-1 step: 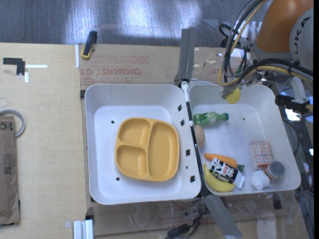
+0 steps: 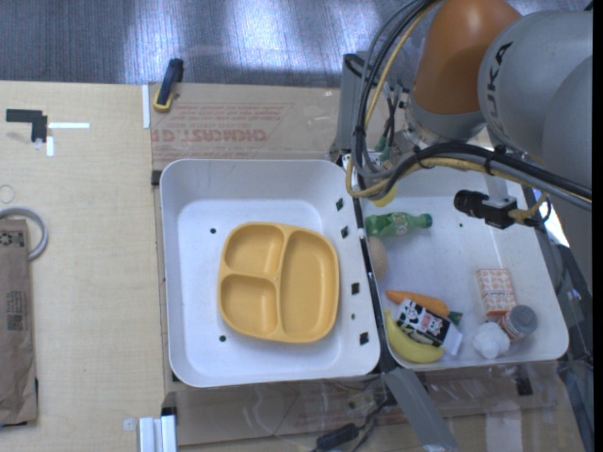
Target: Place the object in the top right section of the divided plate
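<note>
The yellow divided plate [image 2: 280, 282] sits in the left bin [image 2: 179, 252]. The right bin [image 2: 546, 281] holds the stuff: green bottle [image 2: 399, 223], carrot [image 2: 420, 302], banana [image 2: 411, 346], small carton [image 2: 495, 290]. The arm [image 2: 528, 73] hangs over the right bin's back edge — can't tell the end effector's state from here.

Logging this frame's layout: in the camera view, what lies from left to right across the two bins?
Yellow divided plate in the left bin → green bottle → carrot → small orange carton near the right bin's right side.
</note>
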`<state>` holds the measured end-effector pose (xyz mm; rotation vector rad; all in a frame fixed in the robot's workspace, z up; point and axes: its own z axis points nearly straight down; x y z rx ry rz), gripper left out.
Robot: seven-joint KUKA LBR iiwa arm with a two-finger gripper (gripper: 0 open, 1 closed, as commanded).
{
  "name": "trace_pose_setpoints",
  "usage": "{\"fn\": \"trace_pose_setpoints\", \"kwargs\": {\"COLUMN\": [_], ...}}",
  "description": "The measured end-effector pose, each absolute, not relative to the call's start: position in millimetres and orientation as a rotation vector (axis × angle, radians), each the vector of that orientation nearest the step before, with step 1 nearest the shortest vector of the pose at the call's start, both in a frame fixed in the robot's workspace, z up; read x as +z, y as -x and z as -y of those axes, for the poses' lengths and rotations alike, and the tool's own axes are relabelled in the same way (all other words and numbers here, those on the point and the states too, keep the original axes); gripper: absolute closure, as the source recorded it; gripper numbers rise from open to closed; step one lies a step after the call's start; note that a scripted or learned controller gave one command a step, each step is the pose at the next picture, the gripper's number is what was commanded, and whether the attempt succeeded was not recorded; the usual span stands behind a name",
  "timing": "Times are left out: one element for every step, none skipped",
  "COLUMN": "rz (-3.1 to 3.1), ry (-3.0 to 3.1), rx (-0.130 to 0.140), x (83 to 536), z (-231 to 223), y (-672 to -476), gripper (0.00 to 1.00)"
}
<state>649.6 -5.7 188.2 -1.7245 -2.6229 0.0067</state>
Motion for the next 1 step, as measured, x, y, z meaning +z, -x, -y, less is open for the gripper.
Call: {"fn": "trace_pose_setpoints", "kwargs": {"rz": [2.824], "ry": [1.369], "rx": [0.006], "x": [188.4], "z": [-59.4], "y": [-591.0], "gripper": [1.00]}}
